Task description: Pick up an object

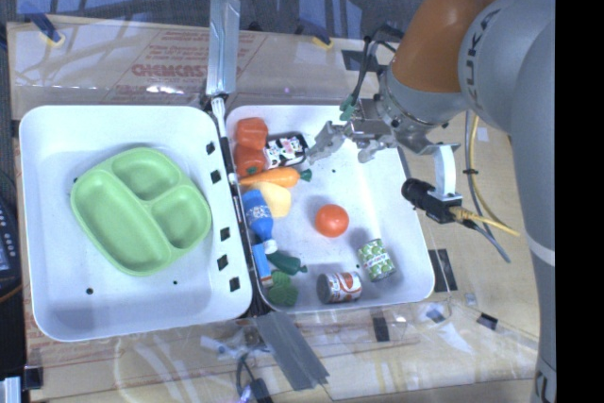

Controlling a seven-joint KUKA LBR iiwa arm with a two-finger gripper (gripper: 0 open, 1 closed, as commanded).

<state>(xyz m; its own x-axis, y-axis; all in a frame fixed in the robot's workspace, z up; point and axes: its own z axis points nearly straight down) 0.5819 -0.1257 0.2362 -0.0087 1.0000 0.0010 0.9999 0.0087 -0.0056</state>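
Orange ball (331, 220), round, glossy

Divided plate (142, 208) lies in left bin (38, 146); ball (331, 220) and cans (339, 286) in right bin (415, 245).

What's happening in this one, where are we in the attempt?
A grey KUKA arm reaches in from the right, its gripper hanging over the upper part of the right bin. That bin holds the toys: an orange ball, a carrot, a blue bottle, two small cans and others along its left wall. Nothing shows between the fingers. The left bin holds a green divided plate.
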